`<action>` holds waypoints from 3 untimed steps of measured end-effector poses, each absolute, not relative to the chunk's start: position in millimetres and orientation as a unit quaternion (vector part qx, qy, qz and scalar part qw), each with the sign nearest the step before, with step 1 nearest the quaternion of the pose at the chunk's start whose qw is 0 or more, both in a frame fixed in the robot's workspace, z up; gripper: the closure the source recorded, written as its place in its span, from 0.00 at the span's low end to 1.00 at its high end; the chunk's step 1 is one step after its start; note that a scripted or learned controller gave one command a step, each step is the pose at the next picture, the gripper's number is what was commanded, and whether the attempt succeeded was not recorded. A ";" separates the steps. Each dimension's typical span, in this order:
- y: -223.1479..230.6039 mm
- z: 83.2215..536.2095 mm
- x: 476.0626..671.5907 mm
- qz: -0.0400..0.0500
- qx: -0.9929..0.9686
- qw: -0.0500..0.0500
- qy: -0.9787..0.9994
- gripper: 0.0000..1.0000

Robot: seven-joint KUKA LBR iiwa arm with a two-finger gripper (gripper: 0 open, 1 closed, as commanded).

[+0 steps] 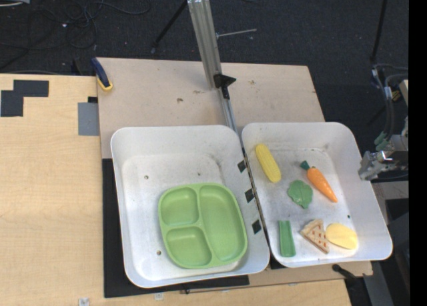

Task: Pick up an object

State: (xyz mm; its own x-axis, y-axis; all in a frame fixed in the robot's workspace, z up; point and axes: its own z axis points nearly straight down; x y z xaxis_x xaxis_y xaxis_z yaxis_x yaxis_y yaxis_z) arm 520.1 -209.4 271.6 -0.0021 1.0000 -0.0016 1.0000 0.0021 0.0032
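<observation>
The right white bin (357,158) holds several toy foods. A yellow corn cob (268,163) lies at its upper left. An orange carrot (321,182) lies slantwise near the middle, with a green broccoli piece (300,195) just to its left. Along the front lie a green stick-shaped piece (286,238), a tan wedge (315,235) and a yellow rounded piece (341,237) touching the wedge. All of them rest loose on the bin floor.
The left white bin (133,165) holds a green divided plate (200,226). A metal post (205,38) stands behind the bins. Grey hardware (379,160) sits just past the right bin's right rim. A wooden board lies to the left.
</observation>
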 end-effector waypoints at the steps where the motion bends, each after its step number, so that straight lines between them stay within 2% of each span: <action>1: -209.8 292.8 520.6 0.000 0.706 0.000 0.708 1.00; 3: -110.4 294.0 527.5 0.000 0.705 -0.002 0.709 1.00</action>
State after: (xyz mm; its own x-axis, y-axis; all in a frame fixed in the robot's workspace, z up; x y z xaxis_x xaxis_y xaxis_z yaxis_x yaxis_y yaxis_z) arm 527.5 -110.4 294.0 -0.0049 1.0000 0.0020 1.0000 0.0049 -0.0027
